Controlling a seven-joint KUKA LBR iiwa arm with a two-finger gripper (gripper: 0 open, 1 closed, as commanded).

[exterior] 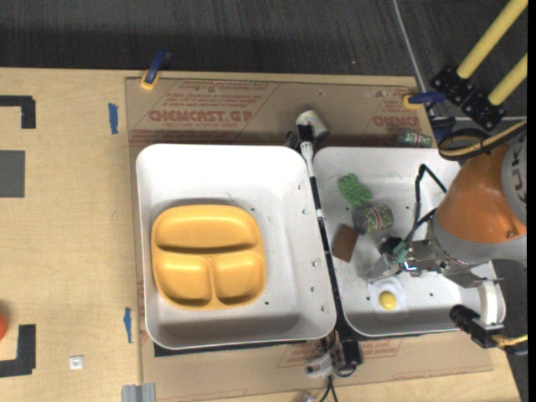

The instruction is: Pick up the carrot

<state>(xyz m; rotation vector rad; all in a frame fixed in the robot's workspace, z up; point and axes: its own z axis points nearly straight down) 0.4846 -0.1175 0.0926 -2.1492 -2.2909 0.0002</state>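
My gripper [390, 260] is low inside the right bin [435, 312], near its middle, with the arm's orange band [476, 206] above it to the right. Its tip sits among small items. A brown block [344, 243] lies just to its left and a small yellow round piece [387, 299] just in front of it. A grey can with a green label [373, 218] stands behind it. A green leafy toy [355, 188] lies further back. The wrist and cables hide what is right under the tip.
The left bin [159, 174] holds a yellow divided plate [209, 254]. A black divider rail [320, 224] runs between the bins. A small orange-red thing [2, 327] shows at the bench's far left edge. Yellow poles [498, 28] stand at the back right.
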